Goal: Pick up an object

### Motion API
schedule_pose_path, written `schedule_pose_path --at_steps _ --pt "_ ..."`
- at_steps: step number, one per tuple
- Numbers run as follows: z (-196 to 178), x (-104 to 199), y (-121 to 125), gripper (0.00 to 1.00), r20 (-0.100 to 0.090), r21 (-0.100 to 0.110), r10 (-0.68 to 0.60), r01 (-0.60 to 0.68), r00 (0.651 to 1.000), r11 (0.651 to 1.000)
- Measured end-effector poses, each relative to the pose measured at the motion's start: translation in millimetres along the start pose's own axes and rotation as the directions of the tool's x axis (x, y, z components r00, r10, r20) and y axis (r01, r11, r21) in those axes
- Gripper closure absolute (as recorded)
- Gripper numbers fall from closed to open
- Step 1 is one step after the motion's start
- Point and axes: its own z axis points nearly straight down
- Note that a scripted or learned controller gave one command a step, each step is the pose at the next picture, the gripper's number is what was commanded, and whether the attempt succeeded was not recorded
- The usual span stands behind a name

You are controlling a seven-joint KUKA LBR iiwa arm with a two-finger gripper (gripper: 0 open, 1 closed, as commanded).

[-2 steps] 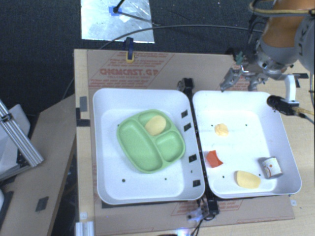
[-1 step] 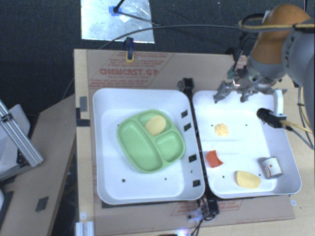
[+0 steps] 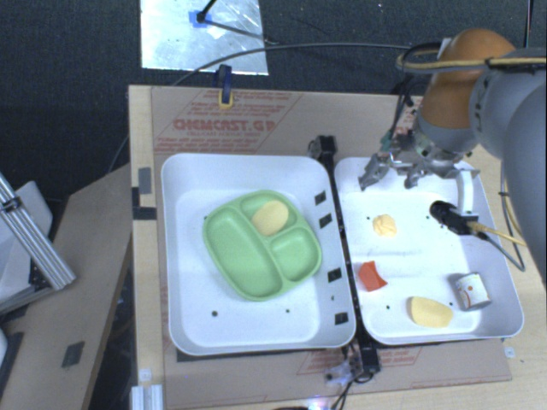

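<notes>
Camera view, bench with two bins side by side.

1. Arm (image 3: 513, 101): enters from the right and is cut off by the frame edge. Its bulk hides the far right corner of the right bin (image 3: 427, 254).
2. Gripper (image 3: 393, 174): over the far end of the right bin, fingers spread with nothing between them. Whether the tips touch the bin floor is hard to make out.
3. Lump (image 3: 385, 225): small, pale yellow, on the right bin floor, near the gripper but apart from it. It is the closest loose item to the gripper.
4. Red piece (image 3: 370, 275): by the right bin's left wall, nearer the viewer than the lump. Its shape is too small to tell.
5. Yellow wedge (image 3: 430, 312): near end of the right bin.
6. Can (image 3: 471, 289): small and silvery, lying tilted just right of the wedge. Its markings are unreadable.
7. Left bin (image 3: 197, 314): holds a green divided plate (image 3: 248, 263). A yellow ball (image 3: 271, 218) sits in the plate's far small compartment.
8. Board (image 3: 231, 122): printed card under both bins, mostly covered by them.
</notes>
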Motion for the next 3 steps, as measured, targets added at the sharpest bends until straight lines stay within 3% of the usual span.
schedule_pose_path --at_steps 1,2,3 --pt "62 2 -1 0.00 0.000 0.002 0.001 -0.001 1.000 1.000" --pt "48 2 1 1.00 0.001 -0.006 0.000 0.000 1.000 1.000" --pt "0 -6 5 1.00 0.001 -0.008 0.004 -0.004 1.000 1.000"
